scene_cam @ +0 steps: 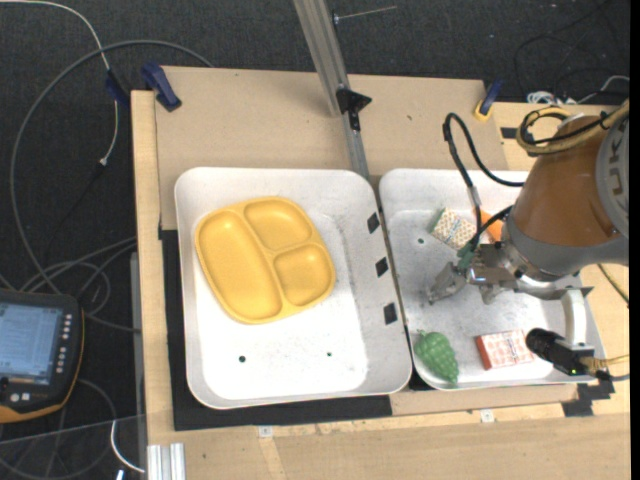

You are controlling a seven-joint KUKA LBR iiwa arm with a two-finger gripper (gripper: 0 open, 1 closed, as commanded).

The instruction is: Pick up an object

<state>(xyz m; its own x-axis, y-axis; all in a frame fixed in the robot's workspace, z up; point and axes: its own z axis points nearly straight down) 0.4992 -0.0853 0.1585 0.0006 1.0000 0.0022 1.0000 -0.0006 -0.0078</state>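
hovering over right bin, gripper claw state: cannot tell. green toy looks soft, light; pinch its middle. red box stiff, flat, harder.
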